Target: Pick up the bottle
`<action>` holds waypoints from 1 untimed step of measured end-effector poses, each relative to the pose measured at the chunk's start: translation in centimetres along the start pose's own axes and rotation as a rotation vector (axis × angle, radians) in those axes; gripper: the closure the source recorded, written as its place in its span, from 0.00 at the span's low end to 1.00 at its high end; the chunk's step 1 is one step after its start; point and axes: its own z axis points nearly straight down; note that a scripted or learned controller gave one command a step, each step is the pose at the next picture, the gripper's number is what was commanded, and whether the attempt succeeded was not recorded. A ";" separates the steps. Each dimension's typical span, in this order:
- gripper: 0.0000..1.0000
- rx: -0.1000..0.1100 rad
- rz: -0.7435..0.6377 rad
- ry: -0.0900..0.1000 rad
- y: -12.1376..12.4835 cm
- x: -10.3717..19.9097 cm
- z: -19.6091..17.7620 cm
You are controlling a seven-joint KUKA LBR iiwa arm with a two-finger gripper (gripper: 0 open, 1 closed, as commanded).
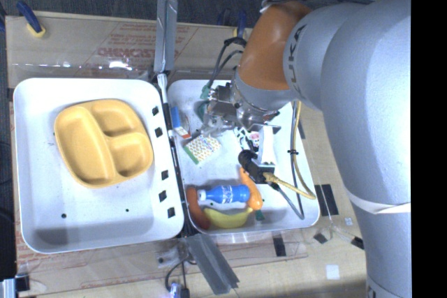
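The bottle point(225, 195), blue with a white label and a white cap end, lies on its side near the front of the right bin point(304, 214). It rests against a yellow banana point(228, 219) and an orange carrot-shaped item point(252, 192). My gripper point(215, 115) hangs over the back left part of the right bin, just above a green-and-white checkered packet point(202, 148). It is well apart from the bottle, which lies nearer the camera. The grey arm with its orange band point(274, 45) covers the bin's back right part.
The left bin point(35, 220) holds a yellow divided tray point(103, 142). In the right bin a white-and-red box point(266, 147) lies right of the packet, a red round item point(193, 209) sits by the banana, and a small blue item point(176, 123) lies by the left wall.
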 end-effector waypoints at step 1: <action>0.00 0.000 0.115 0.000 -6.2 2.6 -0.5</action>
